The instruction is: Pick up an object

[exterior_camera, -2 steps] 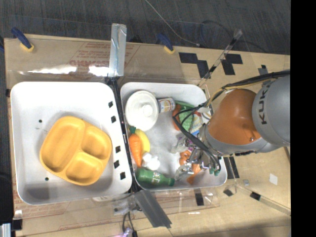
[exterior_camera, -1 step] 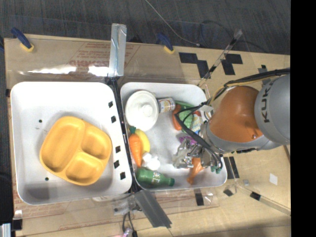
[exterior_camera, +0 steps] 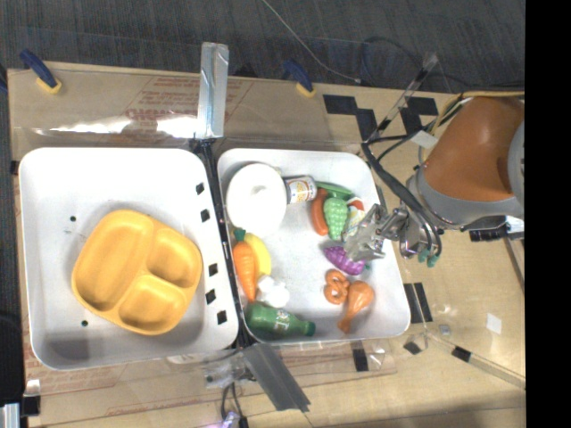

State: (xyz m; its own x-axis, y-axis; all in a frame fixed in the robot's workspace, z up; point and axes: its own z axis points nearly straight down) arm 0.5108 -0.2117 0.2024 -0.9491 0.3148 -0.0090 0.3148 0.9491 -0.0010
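Logging the right bin (exterior_camera: 393, 303) first: I count a white bowl (exterior_camera: 256, 195), a small can (exterior_camera: 301, 190), a green bumpy fruit (exterior_camera: 335, 215), a purple grape bunch (exterior_camera: 344, 259), a pretzel (exterior_camera: 335, 286), a chicken leg (exterior_camera: 357, 300), a green bottle (exterior_camera: 278, 322), a carrot (exterior_camera: 244, 270), a banana (exterior_camera: 260, 254) and a small white piece (exterior_camera: 272, 291).

Gripper (exterior_camera: 364, 236): low over the bin's right side, just above the grape bunch and just right of the green fruit. I see nothing clearly between its fingers, and I cannot tell whether they are spread or closed.

Arm (exterior_camera: 473, 154): reaches in from the right, orange band over the bench edge, wrist angled down and leftward into the bin.

Left bin (exterior_camera: 40, 239): one yellow divided tray (exterior_camera: 136, 270), well apart from the gripper.
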